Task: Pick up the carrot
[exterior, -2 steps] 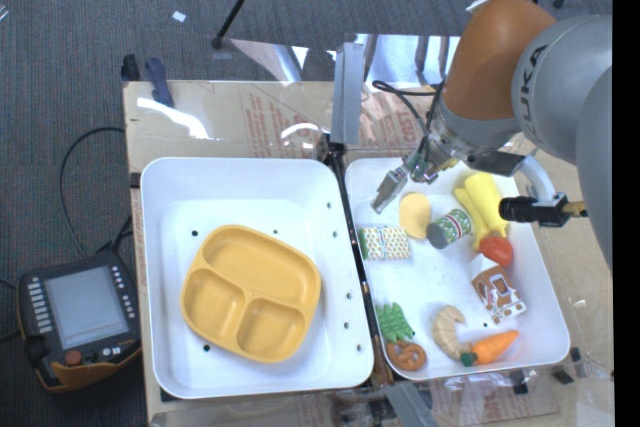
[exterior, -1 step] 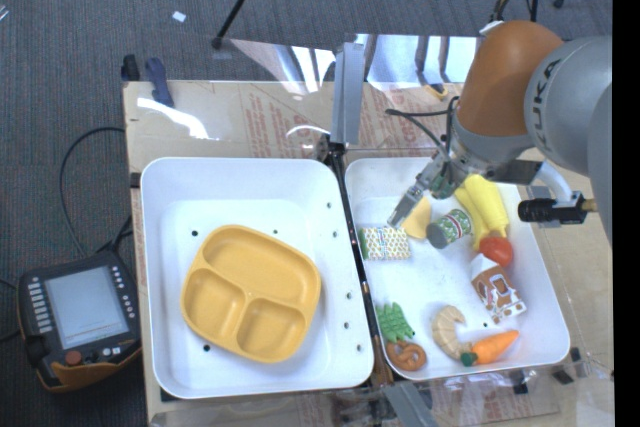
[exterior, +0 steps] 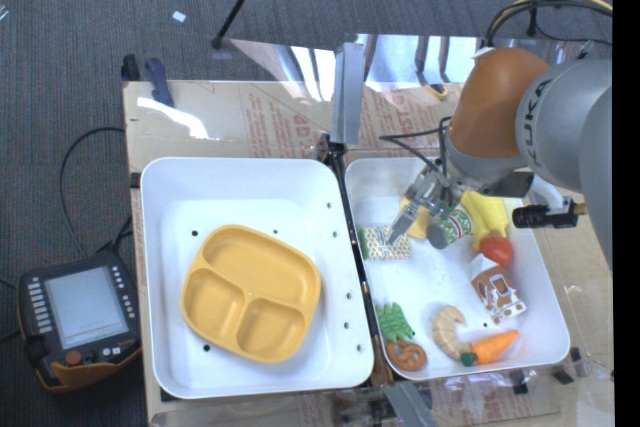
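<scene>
1. Orange carrot [exterior: 494, 347] lies in our right bin's [exterior: 553, 310] near corner, touching a croissant [exterior: 449, 329].
2. Our gripper [exterior: 414, 215] hovers well apart, fingers spread, holding nothing.
3. We see a can [exterior: 450, 227], tomato [exterior: 496, 250] and carton [exterior: 496, 288] between them.

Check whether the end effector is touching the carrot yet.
Apart. The camera view shows the end effector near the right bin's back, the carrot by its front edge, with white bin floor between them.
</scene>
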{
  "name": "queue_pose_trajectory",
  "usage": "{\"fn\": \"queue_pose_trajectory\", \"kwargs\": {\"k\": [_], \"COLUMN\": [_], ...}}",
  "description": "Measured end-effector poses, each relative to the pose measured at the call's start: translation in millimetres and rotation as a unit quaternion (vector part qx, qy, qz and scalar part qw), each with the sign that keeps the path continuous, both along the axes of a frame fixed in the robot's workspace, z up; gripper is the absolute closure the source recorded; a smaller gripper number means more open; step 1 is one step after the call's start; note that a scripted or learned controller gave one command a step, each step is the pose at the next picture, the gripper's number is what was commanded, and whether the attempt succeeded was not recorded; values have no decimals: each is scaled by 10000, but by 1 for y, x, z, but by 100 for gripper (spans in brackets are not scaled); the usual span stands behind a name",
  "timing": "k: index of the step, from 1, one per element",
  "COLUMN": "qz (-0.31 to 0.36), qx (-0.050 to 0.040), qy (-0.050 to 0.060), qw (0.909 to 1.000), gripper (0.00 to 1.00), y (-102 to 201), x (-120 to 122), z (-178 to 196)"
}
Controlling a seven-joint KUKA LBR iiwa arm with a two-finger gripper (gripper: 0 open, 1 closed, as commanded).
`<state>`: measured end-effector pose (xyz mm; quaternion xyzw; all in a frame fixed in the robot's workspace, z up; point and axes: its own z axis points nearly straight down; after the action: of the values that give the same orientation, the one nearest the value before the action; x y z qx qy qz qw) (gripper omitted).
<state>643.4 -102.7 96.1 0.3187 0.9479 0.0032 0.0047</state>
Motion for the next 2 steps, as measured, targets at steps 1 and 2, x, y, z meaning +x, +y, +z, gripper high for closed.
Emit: {"fn": "queue_pose_trajectory", "kwargs": {"k": [1, 2], "qz": [15, 1175], "qx": [-3, -14], "qy": [-43, 63], "qw": [10000, 9931], "gripper": [100, 100], "y": [1, -25], "x": [3, -88], "z": [13, -9]}}
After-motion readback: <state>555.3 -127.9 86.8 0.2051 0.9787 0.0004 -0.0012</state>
